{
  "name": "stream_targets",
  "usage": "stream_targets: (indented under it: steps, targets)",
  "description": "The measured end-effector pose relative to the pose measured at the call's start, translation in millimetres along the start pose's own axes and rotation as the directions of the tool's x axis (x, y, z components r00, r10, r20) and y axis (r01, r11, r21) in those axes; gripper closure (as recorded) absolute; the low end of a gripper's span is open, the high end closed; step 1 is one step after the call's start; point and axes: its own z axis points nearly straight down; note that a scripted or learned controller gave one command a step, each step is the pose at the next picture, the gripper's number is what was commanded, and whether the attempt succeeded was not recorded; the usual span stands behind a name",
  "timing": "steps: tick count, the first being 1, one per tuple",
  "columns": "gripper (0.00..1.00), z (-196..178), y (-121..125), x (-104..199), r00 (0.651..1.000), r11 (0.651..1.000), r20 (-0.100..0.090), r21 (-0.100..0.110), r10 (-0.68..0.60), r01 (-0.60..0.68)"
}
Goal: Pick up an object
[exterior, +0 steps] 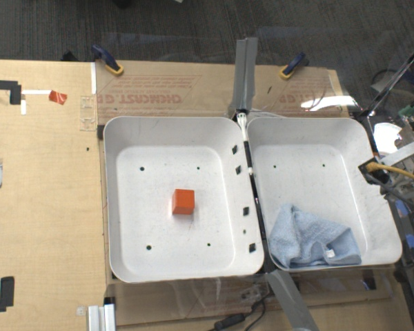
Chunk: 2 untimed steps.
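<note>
Dark grey carpet runs along the far edge, and nearer lies a flat tan bench panel (pixel 41 185) with a matte, wood-like face. A clear plastic sheet with mirrored red lettering (pixel 152 95) lies on brown cardboard at the far side, pinned by two blue spring clamps with yellow tips (pixel 107 59) (pixel 292 65).

Two shallow white plastic bins with rounded corners sit side by side, their rims touching along the middle. A flat grey metal bar (pixel 245 74) runs toward that seam from the far side, and small black clips (pixel 248 171) dot the join.

The left bin (pixel 110 185) holds a small orange-red cube (pixel 183 202) with crisp edges and a smooth face, resting flat slightly near of the floor's centre, well apart from every wall. The right bin (pixel 362 143) holds a crumpled pale blue terry towel (pixel 310 236), soft and folded into ridges, bunched in the near-left corner against the wall.

A small red scrap (pixel 57 97) sits on the bench panel, far left.

Whether the gripper stands wide or narrow cannot be told.
</note>
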Motion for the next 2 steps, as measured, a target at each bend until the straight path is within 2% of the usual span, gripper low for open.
stream_targets:
  steps: [1,2]
  targets:
    - [1.0,22.5,-57.1,6.5,1.0,1.0,0.001,0.0,0.025,-0.025]
    - [1.0,-9.9,-29.6,-1.6,0.996,0.996,-0.002,-0.002,0.089,-0.089]
